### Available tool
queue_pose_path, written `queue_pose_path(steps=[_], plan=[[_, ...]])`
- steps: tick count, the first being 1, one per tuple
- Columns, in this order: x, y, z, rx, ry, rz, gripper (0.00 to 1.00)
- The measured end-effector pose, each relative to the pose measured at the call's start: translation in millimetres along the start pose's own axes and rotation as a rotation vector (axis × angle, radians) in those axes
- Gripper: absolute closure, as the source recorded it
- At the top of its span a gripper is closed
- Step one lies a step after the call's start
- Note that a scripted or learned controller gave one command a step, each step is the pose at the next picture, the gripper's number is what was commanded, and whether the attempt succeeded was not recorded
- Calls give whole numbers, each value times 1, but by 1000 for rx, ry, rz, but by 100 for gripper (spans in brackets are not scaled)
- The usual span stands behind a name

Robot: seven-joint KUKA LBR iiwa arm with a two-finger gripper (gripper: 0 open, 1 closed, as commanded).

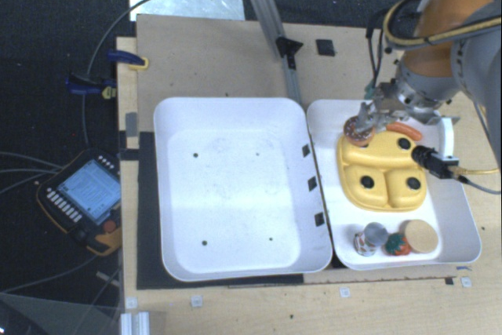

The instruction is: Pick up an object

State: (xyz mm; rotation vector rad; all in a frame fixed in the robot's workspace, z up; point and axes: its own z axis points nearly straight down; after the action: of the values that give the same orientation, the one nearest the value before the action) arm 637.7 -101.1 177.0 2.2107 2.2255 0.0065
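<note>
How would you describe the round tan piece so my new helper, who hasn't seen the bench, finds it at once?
Look in the right-hand shallow white bin, at its near corner below the big yellow moulded plastic piece. The flat round tan disc is the rightmost of three small items there, paler and wider than the others.

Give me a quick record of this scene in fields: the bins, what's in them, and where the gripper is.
left bin: white, shallow
right bin: white, holds the objects
yellow toy: large, with dark spots, mid right bin
small objects: grey, red-green and tan round pieces along the near edge
gripper: over the yellow toy's far left corner
pendant: on the floor, left of the bench
</note>
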Motion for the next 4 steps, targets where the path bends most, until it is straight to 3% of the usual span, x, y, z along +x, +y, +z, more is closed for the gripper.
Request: queue_pose_path(steps=[2,3,4], plan=[[0,7,-68,2,0,0,100],[56,10,-74,3,2,-4,100],[105,10,-57,6,2,-3,100]])
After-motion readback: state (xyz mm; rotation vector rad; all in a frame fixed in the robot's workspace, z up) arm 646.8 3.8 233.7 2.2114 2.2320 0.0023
